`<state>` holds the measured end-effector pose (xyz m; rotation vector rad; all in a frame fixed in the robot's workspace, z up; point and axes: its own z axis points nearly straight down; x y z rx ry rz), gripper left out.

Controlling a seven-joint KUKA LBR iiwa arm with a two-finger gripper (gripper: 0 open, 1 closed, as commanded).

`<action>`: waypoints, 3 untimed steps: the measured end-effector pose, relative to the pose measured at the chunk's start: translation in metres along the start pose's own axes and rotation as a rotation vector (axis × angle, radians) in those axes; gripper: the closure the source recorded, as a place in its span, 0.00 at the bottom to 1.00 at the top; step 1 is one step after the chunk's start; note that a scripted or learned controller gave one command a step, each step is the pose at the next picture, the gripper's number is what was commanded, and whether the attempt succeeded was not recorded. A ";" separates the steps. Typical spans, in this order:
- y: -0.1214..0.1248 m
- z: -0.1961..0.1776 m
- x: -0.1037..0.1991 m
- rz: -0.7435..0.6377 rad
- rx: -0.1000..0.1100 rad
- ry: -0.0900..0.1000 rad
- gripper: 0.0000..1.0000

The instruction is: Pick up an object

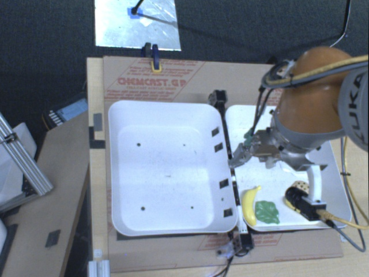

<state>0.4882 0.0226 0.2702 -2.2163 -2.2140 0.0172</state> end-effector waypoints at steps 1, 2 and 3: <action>-0.003 -0.183 0.060 -0.012 -0.036 0.007 0.00; -0.006 -0.270 0.153 -0.016 -0.026 0.008 0.00; -0.006 -0.122 0.204 -0.010 -0.001 -0.003 0.00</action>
